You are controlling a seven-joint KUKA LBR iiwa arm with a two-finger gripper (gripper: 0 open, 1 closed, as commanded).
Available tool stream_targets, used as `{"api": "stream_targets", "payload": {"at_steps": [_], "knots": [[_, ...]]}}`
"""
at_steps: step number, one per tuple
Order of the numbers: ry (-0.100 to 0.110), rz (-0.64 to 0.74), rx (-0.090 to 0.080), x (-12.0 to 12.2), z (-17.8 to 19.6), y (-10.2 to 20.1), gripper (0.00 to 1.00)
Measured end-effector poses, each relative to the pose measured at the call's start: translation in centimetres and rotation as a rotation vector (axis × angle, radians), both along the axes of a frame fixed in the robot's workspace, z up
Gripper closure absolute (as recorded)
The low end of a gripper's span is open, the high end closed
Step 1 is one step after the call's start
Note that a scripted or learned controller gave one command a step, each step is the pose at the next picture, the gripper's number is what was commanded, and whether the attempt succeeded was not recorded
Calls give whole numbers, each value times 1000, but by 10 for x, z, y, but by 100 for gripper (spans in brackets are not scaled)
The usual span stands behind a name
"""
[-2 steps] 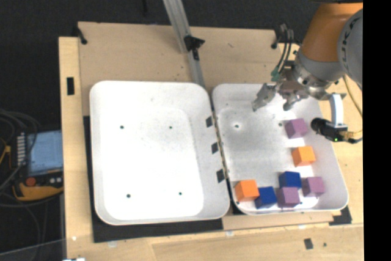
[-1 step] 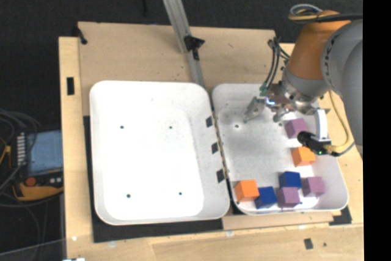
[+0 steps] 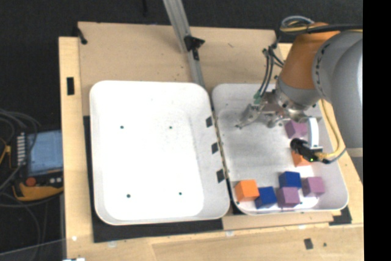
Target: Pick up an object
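My gripper [image 3: 259, 113] hangs over the upper middle of the right bin [image 3: 244, 150], below the grey wrist and its orange band. Nothing shows beneath it but bare bin floor. Along the bin's front edge lie an orange block [image 3: 247, 189], a blue block [image 3: 266, 197], a purple block [image 3: 288, 195], a second blue block [image 3: 291, 179] and another purple block [image 3: 316, 185]. One more purple block [image 3: 297, 129] sits just right of the gripper. An orange block [image 3: 300, 160] is partly hidden by cabling at the right.
The left bin [image 3: 110, 131] stands beside the right one, with black clips on the shared rim. A metal rail [image 3: 177, 15] slants down from the top to the bins' junction. A pendant and cables lie off the bench at the far left.
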State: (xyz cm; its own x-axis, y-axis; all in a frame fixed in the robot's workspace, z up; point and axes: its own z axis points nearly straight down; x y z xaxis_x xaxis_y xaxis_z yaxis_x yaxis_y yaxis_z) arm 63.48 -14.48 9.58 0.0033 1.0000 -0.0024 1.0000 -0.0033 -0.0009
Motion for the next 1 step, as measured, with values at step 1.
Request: {"api": "stream_targets", "payload": {"at_steps": [1], "knots": [[-6, -5, 1, 2, 13, -1, 100]]}}
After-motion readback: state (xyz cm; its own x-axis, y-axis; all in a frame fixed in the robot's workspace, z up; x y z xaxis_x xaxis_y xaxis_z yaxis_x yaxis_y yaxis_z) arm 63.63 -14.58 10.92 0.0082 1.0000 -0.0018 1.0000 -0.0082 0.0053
